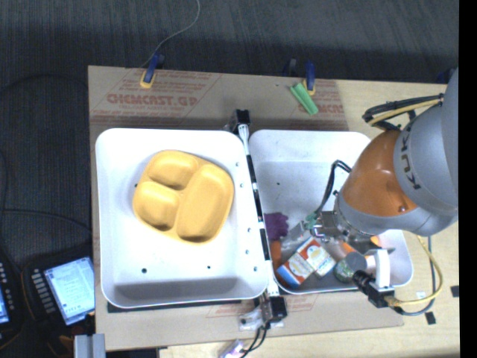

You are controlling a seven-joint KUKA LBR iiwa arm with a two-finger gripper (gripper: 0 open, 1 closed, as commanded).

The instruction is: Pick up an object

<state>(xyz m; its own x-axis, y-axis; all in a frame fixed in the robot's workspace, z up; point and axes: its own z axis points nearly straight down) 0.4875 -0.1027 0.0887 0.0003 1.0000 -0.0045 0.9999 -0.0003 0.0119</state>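
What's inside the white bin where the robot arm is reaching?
The right bin holds a heap near its front: a purple thing, an orange-and-white packet and other small items. The arm covers whatever lies beneath it.

Large yellow lumpy 3-lobed object (183, 196) lying mid left bin, small orange-and-white carton (306, 262) tilted at the right bin's near edge, purple item (276, 224) just left of it by the dividing wall, other small pieces partly hidden under the arm

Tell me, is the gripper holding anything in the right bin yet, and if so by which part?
Cannot be told: the arm's wrist hides the gripper above the clutter in the right bin.
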